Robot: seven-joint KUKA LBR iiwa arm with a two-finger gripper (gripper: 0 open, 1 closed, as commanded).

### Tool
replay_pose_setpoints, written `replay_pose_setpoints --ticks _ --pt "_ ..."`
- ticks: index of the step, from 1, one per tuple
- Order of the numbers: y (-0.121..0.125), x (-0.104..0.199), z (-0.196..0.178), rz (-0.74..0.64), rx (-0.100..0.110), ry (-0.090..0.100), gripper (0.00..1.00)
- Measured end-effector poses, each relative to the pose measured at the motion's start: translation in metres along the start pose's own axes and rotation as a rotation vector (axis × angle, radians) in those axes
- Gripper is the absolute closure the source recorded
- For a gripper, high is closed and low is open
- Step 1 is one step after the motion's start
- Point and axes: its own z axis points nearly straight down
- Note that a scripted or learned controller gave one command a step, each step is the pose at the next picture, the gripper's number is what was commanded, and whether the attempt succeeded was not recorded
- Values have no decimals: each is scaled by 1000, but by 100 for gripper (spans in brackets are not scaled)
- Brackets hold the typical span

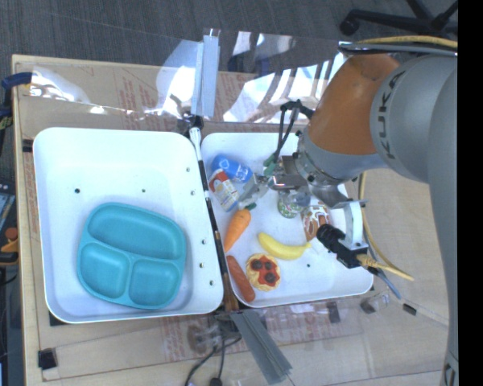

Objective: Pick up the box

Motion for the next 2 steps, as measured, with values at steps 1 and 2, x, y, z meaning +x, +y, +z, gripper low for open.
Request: replay_pose_setpoints --ticks 1,2 --pt "-50 -50 76 -89 0 0 0" --pt "-63 -37 130 -68 -4 -3 0"
